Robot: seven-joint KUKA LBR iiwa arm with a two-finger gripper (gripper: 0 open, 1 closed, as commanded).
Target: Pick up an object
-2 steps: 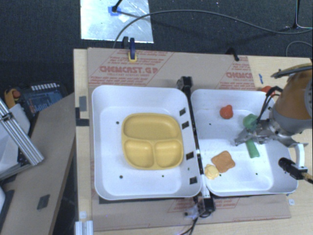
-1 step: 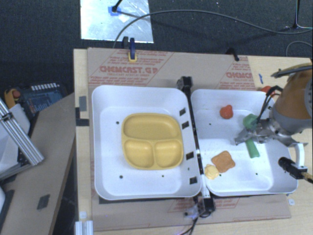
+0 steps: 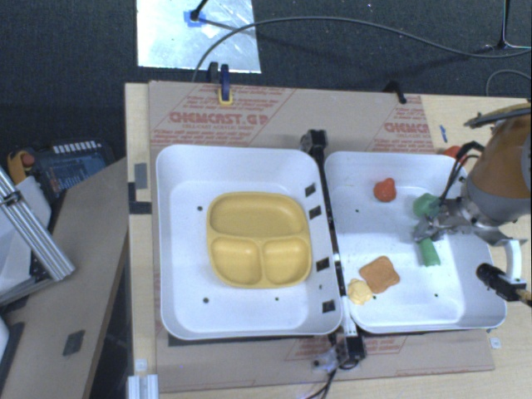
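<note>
1. Pale wood makes up the surface (image 3: pixel 274 98), and we see brown cardboard with red print laid over it beneath the two white bins.
2. We find the left bin (image 3: pixel 179 223) holding a yellow divided tray (image 3: pixel 253 238) near its middle.
3. In the right bin (image 3: pixel 453 306) we count a red-orange piece (image 3: pixel 384 190) toward the back, a brown toast-like piece (image 3: pixel 380 273) touching a small pale yellow piece (image 3: pixel 359 292) near the front, and a green object (image 3: pixel 428 248) on the right.
4. The hand (image 3: pixel 428 225) sits low over the green object; we cannot tell how it stands or whether it grips.
5. Around the surface we see dark carpet, a shiny sheet on the floor at the back, grey cables, and a side bench with metal rails at the left.
</note>
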